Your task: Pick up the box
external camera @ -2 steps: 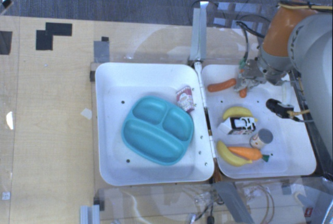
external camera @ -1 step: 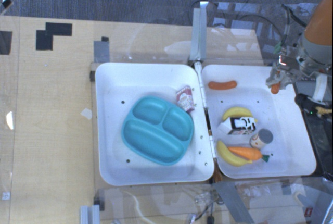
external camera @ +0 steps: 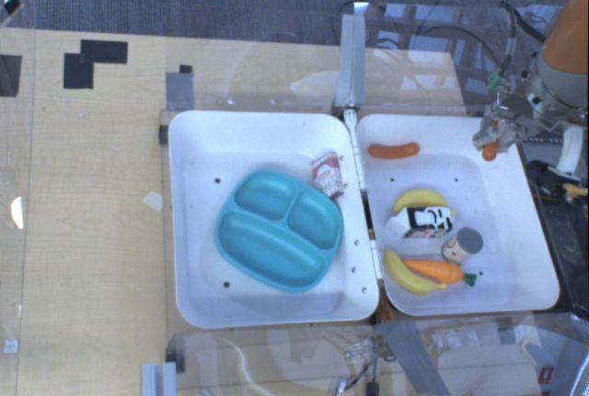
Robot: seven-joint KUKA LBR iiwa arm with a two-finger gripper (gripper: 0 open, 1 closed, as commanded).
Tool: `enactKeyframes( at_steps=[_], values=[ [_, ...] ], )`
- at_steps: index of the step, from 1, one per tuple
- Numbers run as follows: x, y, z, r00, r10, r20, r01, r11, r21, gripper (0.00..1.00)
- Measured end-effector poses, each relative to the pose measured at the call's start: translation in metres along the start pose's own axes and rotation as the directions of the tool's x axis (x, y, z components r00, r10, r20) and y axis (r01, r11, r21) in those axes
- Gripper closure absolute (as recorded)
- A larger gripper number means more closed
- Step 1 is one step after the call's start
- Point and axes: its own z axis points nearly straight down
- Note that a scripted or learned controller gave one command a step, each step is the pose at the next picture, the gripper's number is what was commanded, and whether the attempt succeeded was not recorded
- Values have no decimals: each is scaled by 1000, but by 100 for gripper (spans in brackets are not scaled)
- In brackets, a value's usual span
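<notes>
Gripper (external camera: 490,142) sits over the right bin's (external camera: 543,288) far right corner; can't tell its grip state, nothing visible in it. Left bin (external camera: 193,293) has the blue divided plate (external camera: 280,229) and a small packet (external camera: 328,175). Box (external camera: 421,221), black-and-white, lies mid right bin, between two bananas (external camera: 411,273), near carrot (external camera: 433,271) and sausage (external camera: 393,149).

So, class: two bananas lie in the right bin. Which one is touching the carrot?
The lower banana, at the bin's near edge: the carrot lies across it. The upper banana sits apart, above the black-and-white box.
</notes>
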Motion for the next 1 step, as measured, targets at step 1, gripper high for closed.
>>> enactKeyframes(
  at_steps=[1],
  values=[
    [-55,-70,42,999,41,2,-41,999,9,100]
  ],
)
